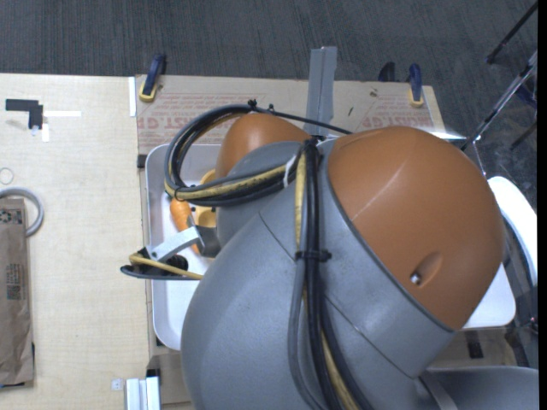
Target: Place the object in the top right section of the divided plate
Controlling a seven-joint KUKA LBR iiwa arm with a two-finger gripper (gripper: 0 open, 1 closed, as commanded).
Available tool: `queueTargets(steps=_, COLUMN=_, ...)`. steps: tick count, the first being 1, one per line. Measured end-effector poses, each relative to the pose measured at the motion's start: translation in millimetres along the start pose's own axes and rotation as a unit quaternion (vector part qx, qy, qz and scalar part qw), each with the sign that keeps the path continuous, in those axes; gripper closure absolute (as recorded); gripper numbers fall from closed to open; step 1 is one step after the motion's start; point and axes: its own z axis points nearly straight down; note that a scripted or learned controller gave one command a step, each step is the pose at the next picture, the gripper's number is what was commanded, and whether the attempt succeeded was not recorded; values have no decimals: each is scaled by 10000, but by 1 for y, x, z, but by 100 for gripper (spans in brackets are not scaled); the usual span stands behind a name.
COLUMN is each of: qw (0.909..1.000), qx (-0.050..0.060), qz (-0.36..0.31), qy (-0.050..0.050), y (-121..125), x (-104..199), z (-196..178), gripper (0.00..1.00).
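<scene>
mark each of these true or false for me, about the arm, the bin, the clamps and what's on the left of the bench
1. The arm covers much of the white bin. True.
2. Black cables loop along the arm. True.
3. The arm's large caps are blue. False: they are orange-brown.
4. Blue clamps sit along the far edge of the bench. True.
5. The brown paper bag lies inside the bin. False: it lies on the wooden bench at the far left, outside the bin.
6. Orange objects show in the bin beside the arm. True.
</scene>
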Motion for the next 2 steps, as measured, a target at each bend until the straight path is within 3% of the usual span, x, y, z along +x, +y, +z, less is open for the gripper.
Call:
queueTargets(steps=1, qw=9831, qx=-75, qz=-1823, qy=145, y=27, x=53, z=21, gripper=0)
queueTargets(steps=2, qw=9992, qx=-37, qz=-343, qy=203, y=-6, x=-7, z=20, gripper=0)
